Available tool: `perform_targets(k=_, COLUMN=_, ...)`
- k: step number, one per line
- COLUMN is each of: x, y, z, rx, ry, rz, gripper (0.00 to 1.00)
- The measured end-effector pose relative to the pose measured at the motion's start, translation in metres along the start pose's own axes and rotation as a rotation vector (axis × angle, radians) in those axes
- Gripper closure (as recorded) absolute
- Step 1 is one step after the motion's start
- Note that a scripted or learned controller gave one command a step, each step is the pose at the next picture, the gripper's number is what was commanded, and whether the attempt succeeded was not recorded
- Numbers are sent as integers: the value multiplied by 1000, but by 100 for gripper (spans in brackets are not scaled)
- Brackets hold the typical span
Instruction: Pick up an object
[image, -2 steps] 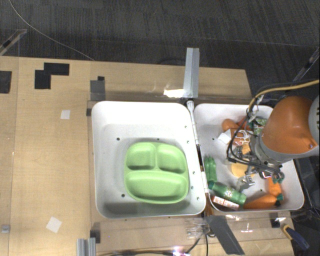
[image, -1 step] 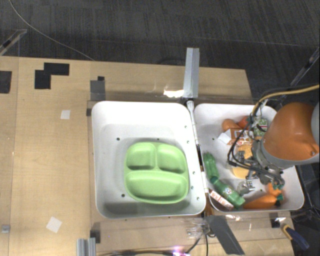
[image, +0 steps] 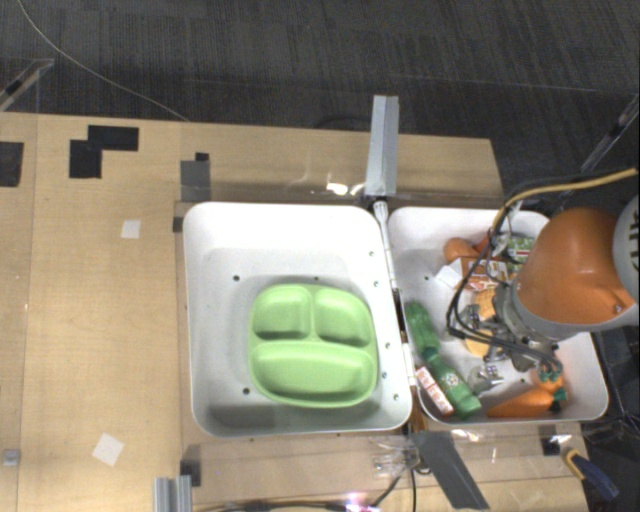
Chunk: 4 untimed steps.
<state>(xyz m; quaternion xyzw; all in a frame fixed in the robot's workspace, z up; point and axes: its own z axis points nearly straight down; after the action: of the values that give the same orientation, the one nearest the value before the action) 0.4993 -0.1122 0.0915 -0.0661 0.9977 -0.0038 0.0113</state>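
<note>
A wooden bench (image: 90, 330) is seen from above at a slant, with two shallow white bins set side by side on it. The left bin (image: 215, 300) holds a light green plate (image: 312, 344) with three compartments, two smaller ones at the far side and one long one at the near side. The plate lies flat near the middle of this bin, a little toward the right wall.

The right bin (image: 420, 245) is crowded. A green bottle (image: 432, 358) lies along its left wall, running from the middle toward the near edge, with a red and white label near its lower end. An orange carrot-shaped toy (image: 522, 402) lies along the near edge, just right of the bottle's lower end. Another small orange item (image: 458, 249) is seen near the far side of the bin, partly covered by cables.

The robot arm (image: 572, 270) reaches in from the right and is positioned over the right bin, its orange band and a bundle of dark cables hiding much of what is below. The gripper (image: 495, 372) is lowered into the bin between the bottle and the carrot toy, just above the near edge. Whether the gripper is wide, narrow or closed on anything cannot be told, since it is small and tangled with wiring.
</note>
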Motion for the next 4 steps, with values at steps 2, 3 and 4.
perform_targets(k=2, x=-6, y=-20, z=1, rx=-4, ry=3, rz=-156, gripper=0)
perform_targets(k=3, x=-75, y=-35, z=4, rx=-6, ry=7, rz=-33, gripper=0)
perform_targets(k=4, x=-81, y=-35, z=-11, rx=-2, ry=-9, rz=-36, gripper=100)
